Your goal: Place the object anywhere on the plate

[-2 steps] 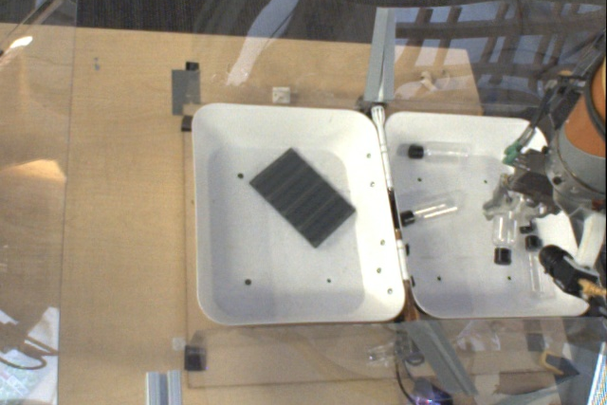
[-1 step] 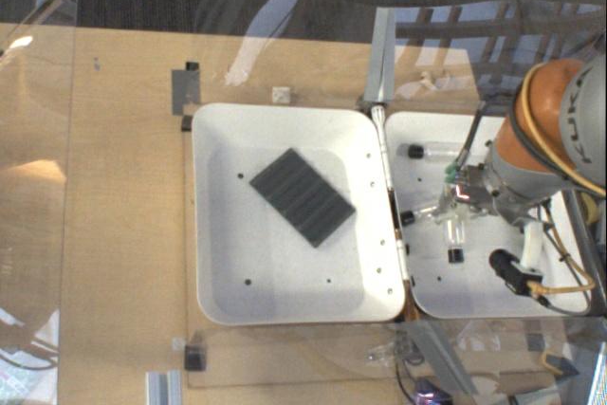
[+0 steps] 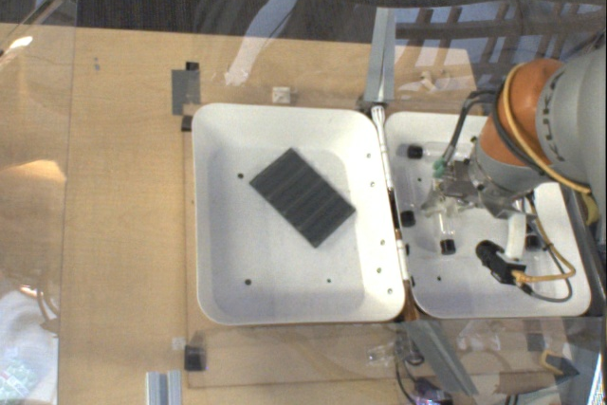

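So down at the lower right of the frame there's the right bin (image 3: 560, 299), and the gripper (image 3: 446, 221) hangs low over its left half, with the grey arm (image 3: 569, 123) and its orange band coming in from the right edge. Can't tell if the claw is wide or narrow from here, it's too small and cluttered. The dark ribbed plate (image 3: 302, 196) lies flat and tilted like a diamond in the middle of the left bin (image 3: 218, 299). 2 bins touching side by side on the wooden bench (image 3: 104, 204).

A dark grey ribbed square plate (image 3: 303, 196) lies flat, turned diamond-wise, near the middle of the left white bin (image 3: 220, 285).
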Controlling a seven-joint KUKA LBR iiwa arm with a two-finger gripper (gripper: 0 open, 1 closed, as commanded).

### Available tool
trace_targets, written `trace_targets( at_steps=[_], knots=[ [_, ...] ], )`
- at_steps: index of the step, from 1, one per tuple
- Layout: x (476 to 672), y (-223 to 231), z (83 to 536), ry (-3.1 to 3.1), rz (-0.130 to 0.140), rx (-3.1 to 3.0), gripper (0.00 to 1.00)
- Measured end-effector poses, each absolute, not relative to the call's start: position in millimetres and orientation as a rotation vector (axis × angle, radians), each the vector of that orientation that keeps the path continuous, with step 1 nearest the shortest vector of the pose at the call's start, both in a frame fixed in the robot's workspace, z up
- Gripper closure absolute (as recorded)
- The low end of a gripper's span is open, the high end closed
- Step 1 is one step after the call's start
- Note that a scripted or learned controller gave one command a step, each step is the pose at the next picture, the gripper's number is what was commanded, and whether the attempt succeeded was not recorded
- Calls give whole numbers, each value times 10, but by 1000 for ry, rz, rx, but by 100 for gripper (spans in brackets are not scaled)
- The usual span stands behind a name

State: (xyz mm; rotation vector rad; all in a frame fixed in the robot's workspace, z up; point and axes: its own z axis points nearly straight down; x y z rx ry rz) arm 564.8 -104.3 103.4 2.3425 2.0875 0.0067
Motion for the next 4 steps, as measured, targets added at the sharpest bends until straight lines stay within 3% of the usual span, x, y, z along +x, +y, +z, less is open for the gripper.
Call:
trace_targets(
  at_steps=[1, 4],
  knots=[
    [6013, -1060, 948, 2249, 18, 2167, 100],
    [6072, -1024, 1280, 2253, 34, 2147, 100]
  ],
)
